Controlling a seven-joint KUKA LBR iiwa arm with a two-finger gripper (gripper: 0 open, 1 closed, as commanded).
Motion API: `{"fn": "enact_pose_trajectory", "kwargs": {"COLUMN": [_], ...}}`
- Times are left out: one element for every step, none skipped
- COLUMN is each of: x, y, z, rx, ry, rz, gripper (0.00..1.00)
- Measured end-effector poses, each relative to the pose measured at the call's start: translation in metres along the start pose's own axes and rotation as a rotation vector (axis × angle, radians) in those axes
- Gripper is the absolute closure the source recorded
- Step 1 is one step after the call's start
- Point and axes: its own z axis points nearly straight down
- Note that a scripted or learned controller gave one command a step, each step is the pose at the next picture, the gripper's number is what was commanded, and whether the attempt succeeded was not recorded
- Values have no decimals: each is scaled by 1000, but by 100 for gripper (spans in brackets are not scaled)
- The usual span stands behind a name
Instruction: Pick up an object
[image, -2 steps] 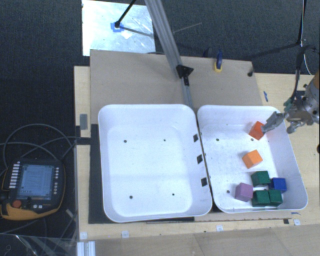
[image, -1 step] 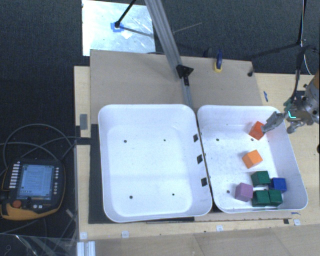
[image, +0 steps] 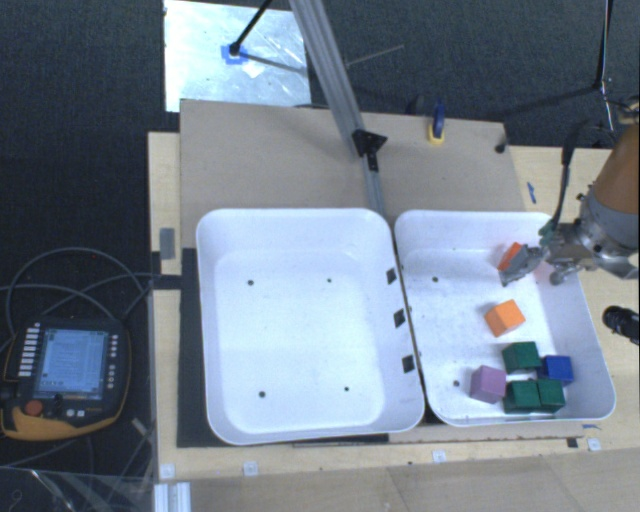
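Dark carpet surrounds the tan surface (image: 280, 160) carrying two white bins. Inside the right bin (image: 450, 240) (the arm's side) the hand (image: 528, 262) is clamped on a small orange block (image: 511, 255); an orange cube (image: 505, 317), green blocks (image: 520, 357), a blue cube (image: 557, 368) and a purple cube (image: 488, 383) lie nearer.

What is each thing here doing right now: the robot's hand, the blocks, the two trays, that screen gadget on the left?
hand: low over the right tray's far end, at a small orange piece.
orange block: lying loose, apart.
purple block: loose, beside the green ones.
green blocks: clustered, touching.
blue block: against the green cluster.
right tray: holds all blocks.
left tray: flat on bench.
screen gadget: lit.
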Motion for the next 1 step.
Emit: {"fn": "enact_pose_trajectory", "kwargs": {"x": [4], "y": [6], "z": [44], "rx": [-1], "ry": [0], "rz": [0], "gripper": [0]}}
